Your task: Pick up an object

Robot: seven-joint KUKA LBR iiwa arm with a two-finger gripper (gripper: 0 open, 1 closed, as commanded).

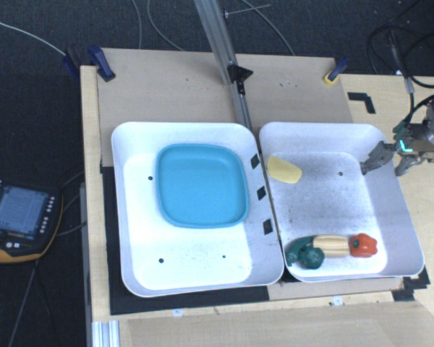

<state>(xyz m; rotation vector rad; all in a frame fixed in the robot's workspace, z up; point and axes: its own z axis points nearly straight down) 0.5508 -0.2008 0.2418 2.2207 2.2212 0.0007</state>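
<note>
hand point(388, 161) open over right bin point(390, 215) holding toy food point(331, 248).

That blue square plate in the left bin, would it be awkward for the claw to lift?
Probably awkward: the shallow blue square plastic plate lies flat, offering only its low rim to pinch. It looks stiff and light, so it would likely tilt if gripped at one edge, and may slide if pushed.

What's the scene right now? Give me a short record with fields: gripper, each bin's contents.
gripper: gripper at the right bin's far right rim, fingers spread, nothing between them
left bin: left bin holds a blue plate
right bin: right bin holds a yellow piece near its left wall; green item, tan item and red item along the near edge
</note>
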